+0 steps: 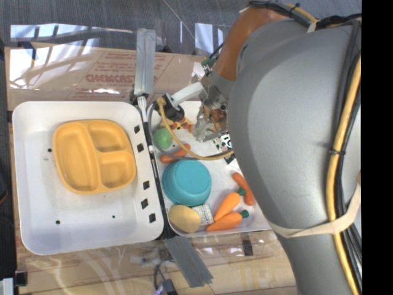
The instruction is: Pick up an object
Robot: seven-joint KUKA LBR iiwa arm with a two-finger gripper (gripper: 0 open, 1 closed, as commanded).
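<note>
Several candidates crowd the right bin [265,227]: a teal bowl [186,182], carrots [228,212], a green ball [163,138]. The gripper [206,126] hangs low at the bin's far end; its finger state I cannot tell. Judged step: descent, next a closing grasp.

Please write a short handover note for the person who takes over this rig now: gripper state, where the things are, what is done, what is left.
Gripper: low over the far end of the right bin, nothing seen held.
Right bin: teal bowl, green ball, yellow egg-shaped toy, toy carrots near the front.
Left bin: yellow divided plate.
Done: arm is over the objects.
Left: grasp one object and lift it.
</note>
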